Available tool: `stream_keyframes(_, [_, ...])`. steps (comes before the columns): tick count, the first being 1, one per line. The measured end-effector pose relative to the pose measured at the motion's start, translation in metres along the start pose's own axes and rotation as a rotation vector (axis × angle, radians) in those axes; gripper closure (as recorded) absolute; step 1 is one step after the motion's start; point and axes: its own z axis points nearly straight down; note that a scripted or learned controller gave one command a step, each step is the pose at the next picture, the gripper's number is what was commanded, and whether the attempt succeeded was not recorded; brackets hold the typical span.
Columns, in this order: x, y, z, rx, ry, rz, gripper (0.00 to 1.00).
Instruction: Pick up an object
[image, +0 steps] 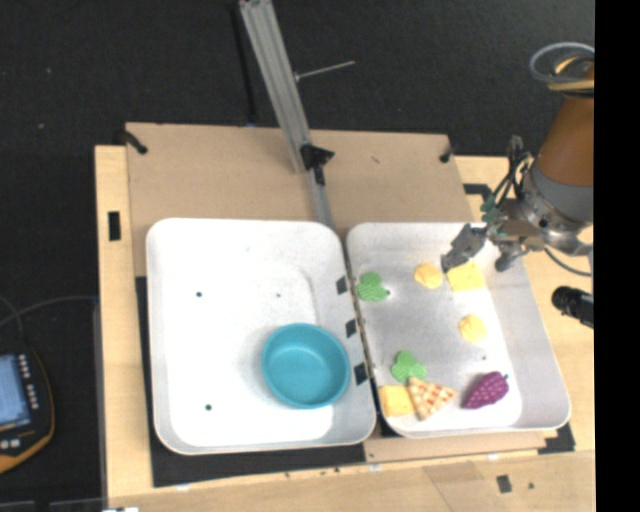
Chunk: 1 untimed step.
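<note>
End effector (482, 247) over right bin's (530, 330) far edge, fingers spread, nothing between them; one fingertip just above yellow block (466, 277). Yellow pieces, green pieces, pizza slice (430, 397) and grapes (486, 389) sit toward near edge; bin centre open. Blue bowl (305, 364) in left bin (220, 300).

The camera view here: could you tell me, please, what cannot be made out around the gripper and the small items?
- Gripper: too small and blurred to tell whether it grips anything.
- Yellow block: its upper edge sits under the gripper.
- Yellow piece: partly covered by the pizza slice.
- Arm: cut off at the right.
</note>
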Motion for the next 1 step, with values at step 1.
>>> stream_keyframes(1, [0.0001, 0.0, 0.0, 0.0, 0.001, 0.0, 0.0])
